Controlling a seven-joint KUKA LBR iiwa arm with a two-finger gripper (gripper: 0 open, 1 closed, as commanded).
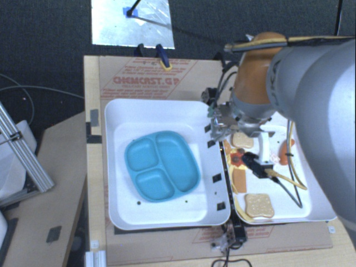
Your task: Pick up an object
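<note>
Several food-like pieces lie in the right bin (318,206), none of them visibly held. A pale slice of toast (259,205) lies flat near the front edge, and just behind it a long orange-brown piece (239,180) runs along the bin's left wall. Further back sits a small red-orange piece (236,159), and beyond that a pale round bready piece (242,140), partly tucked under the wrist. Another orange-red piece (285,151) shows towards the right, mostly hidden by the arm. The gripper (218,128) hangs over the back left corner of this bin, right at the seam where the two bins meet, close to the round bready piece. Its tip is dark and crowded against the bin walls, so I cannot tell whether it is open or closed, and nothing can be seen in its grasp. The grey arm (317,93), with its orange band, covers much of the right bin from the right. The left bin (111,149) holds a blue divided plate (161,166), lying flat near its middle. Both bins rest on a sheet of printed cardboard (144,79), with a blue clamp (163,56) at its back edge and a shiny silver sheet (130,15) on the dark floor beyond.
</note>
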